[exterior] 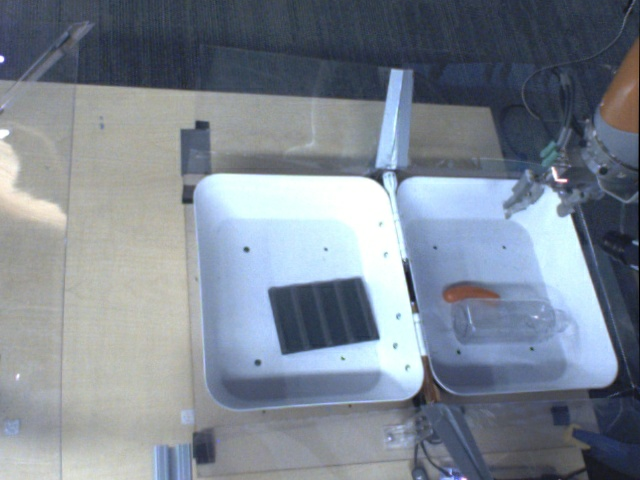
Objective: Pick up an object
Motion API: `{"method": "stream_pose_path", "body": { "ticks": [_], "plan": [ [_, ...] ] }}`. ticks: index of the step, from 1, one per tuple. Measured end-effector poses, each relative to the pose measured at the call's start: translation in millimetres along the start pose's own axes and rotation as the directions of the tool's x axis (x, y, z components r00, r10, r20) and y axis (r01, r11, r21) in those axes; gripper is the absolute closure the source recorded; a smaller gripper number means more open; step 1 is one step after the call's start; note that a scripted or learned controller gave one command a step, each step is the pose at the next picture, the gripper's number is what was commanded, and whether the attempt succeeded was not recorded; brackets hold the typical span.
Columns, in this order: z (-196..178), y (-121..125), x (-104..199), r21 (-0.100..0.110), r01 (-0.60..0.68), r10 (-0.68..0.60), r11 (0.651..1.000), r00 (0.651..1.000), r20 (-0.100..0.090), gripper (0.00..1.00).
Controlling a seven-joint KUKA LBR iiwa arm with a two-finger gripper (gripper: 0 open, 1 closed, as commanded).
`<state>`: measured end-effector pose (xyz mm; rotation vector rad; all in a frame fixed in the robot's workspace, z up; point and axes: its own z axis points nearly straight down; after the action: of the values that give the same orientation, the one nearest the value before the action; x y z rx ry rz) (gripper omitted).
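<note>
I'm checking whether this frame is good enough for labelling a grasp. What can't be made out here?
- Tool, camera view: small and blurred over the right bin; finger state unclear.
- Arm: cut off by the right edge.
- Clear plastic bottle: transparent, outline faint; whether it touches the orange object is unclear.
- Orange object: too small to identify.
- Dark ridged tray, left bin: material unclear.

- Dark ribbed tray (324, 314): flat, rectangular, dark grey to black, with parallel lengthwise ridges. Lies flat on the floor of the left bin (230, 268), in its near-centre part, turned slightly askew to the bin walls.
- Clear bottle (505, 322): transparent plastic, lying on its side in the right bin (590, 348), long axis running left to right, in the near half of the bin.
- Orange object (470, 292): small, elongated, lying flat just beyond the bottle's left end, touching or nearly touching it; cannot tell which.
</note>
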<state>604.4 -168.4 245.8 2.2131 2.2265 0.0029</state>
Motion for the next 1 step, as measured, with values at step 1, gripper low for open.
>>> {"method": "stream_pose_path", "body": {
  "ticks": [1],
  "plan": [
    [91.6,-64.0,41.4,0.001,0.017,-0.017,1.000,1.000,-0.001,0.00]
  ]
}}
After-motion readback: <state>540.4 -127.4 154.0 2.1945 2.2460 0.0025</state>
